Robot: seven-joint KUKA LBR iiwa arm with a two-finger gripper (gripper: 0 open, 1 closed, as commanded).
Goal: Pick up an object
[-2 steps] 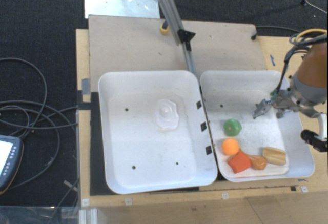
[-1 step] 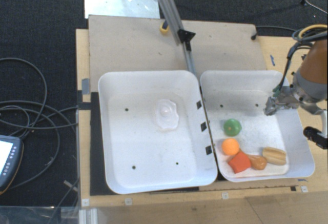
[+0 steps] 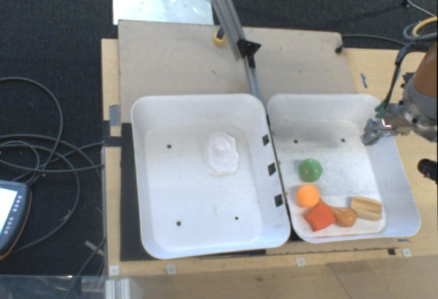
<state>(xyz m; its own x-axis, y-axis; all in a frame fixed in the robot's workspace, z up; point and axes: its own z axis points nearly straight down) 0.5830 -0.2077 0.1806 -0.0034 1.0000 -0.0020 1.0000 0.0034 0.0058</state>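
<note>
Right bin (image 3: 393,174) holds five pickable items, all in its near half: one green ball (image 3: 310,169), one orange ball (image 3: 307,195) just below it, one red block (image 3: 319,216) touching the orange ball's lower edge, one small orange-brown piece (image 3: 345,217) against the block's right side, one tan block (image 3: 367,207) just right of that. The four lower items form a tight cluster — green ball sits slightly apart above it.

Left bin (image 3: 157,222) holds one item: a white, flattish crumpled-looking object (image 3: 222,152) near the centre, hard to read against the white floor.

The two bins sit side by side on the surface (image 3: 294,61), inner rims touching.

Tool (image 3: 378,125) is at the right bin's far right rim, well apart from all five items, nothing between its fingers as far as visible. Cannot tell whether it is spread or closed — too small and blurred at this angle.
</note>
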